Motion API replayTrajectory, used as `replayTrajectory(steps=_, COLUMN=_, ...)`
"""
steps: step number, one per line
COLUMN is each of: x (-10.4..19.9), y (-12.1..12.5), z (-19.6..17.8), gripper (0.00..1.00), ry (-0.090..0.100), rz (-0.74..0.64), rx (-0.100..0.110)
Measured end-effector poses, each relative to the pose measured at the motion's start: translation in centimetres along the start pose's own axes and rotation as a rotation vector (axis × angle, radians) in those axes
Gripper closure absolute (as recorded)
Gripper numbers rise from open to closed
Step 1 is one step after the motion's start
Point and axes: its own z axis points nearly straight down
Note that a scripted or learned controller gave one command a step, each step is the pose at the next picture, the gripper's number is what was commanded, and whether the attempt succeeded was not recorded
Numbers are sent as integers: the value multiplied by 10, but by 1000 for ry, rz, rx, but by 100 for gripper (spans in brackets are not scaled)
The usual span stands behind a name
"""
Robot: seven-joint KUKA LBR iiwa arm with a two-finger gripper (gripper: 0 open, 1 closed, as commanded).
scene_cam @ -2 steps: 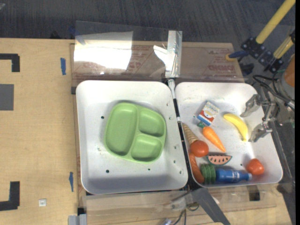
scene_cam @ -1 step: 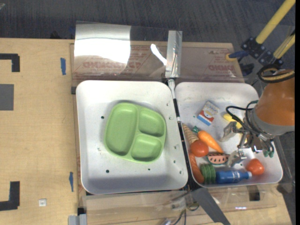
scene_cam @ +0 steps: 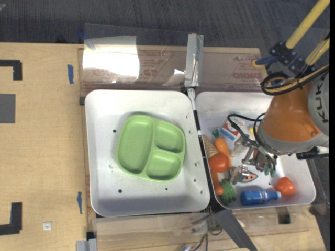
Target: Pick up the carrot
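where arm overhangs right bin (scene_cam: 309,192), hand (scene_cam: 250,163) blurred; carrot (scene_cam: 222,146) partly hidden.

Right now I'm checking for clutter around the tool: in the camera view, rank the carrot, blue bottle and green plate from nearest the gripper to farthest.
Measured from the gripper:
1. Carrot, up-left, right bin.
2. Blue bottle, just below; nearly a tie with the carrot.
3. Green plate, left bin, clearly farthest.

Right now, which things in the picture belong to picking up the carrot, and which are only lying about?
For the job:
- carrot, in the right bin
- tool, low over that bin

Lying about:
- green divided plate in the left bin
- tomato
- blue bottle
- small orange-red fruit
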Motion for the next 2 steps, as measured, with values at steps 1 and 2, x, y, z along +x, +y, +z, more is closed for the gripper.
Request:
replayTrajectory(steps=1, x=-92, y=27, z=2, gripper=0, ry=1, rz=48, rx=4)
replayTrajectory(steps=2, x=-95, y=30, z=-12, gripper=100, ry=-11, rz=44, rx=0)
